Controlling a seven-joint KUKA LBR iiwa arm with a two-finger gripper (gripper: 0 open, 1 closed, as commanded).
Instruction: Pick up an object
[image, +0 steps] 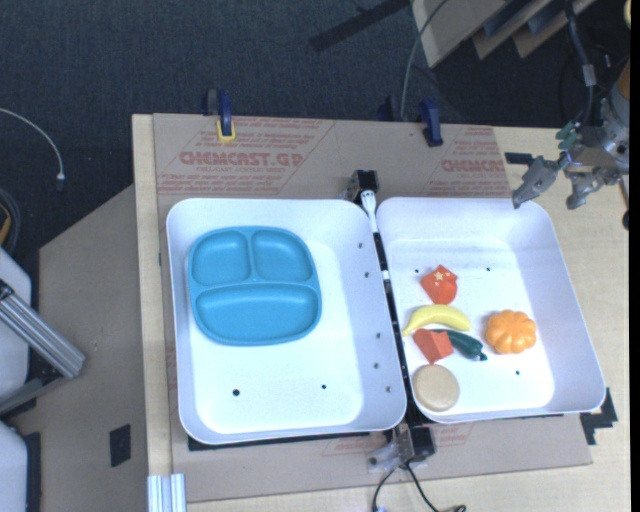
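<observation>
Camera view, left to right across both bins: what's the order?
Blue divided plate → yellow banana → orange pumpkin → gripper, above the right bin's far corner. The toys clustered around the banana overlap in order.

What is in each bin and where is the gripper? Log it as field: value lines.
left bin: blue divided plate
right bin: strawberry, banana, orange pumpkin, red block, dark green piece, tan round cookie
gripper: open, above the right bin's far right corner, holding nothing
task status: no object picked up yet
</observation>
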